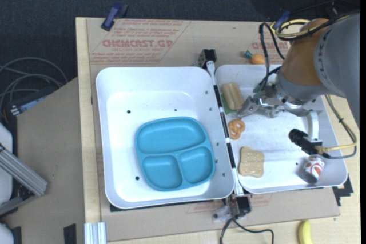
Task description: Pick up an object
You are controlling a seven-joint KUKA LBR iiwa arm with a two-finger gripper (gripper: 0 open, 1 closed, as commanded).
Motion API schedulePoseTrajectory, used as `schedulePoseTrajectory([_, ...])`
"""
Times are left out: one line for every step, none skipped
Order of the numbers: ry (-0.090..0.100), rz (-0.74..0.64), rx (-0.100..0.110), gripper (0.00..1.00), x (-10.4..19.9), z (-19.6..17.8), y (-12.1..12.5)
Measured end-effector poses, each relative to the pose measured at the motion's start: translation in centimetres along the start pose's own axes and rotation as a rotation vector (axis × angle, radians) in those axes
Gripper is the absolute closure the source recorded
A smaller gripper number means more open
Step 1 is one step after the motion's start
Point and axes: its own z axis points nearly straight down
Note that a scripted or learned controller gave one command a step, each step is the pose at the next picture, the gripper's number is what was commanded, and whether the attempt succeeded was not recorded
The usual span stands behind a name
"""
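- Left bin (114, 100): blue tray (174, 152).
- Right bin (274, 180): roll (232, 96), pretzel (235, 127), toast (251, 162), can (313, 167).
- Hand (251, 104) hovers beside the roll.

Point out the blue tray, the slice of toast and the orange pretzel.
blue tray (171, 137): camera view, on the floor of its large upper compartment.
slice of toast (251, 162): camera view, on the middle of its top face.
orange pretzel (235, 128): camera view, on its looped body beside the bin wall.

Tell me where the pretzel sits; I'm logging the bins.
The pretzel lies in the right bin, against its left wall, between the bread roll and the toast slice.
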Motion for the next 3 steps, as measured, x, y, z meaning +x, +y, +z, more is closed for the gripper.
schedulePoseTrajectory([-0.002,0.005,0.005,0.0,1.8,0.1,-6.4])
schedulePoseTrajectory([-0.002,0.005,0.005,0.0,0.2,0.1,-8.5])
schedulePoseTrajectory([-0.004,0.003,0.001,0.0,-2.4,0.0,1.6])
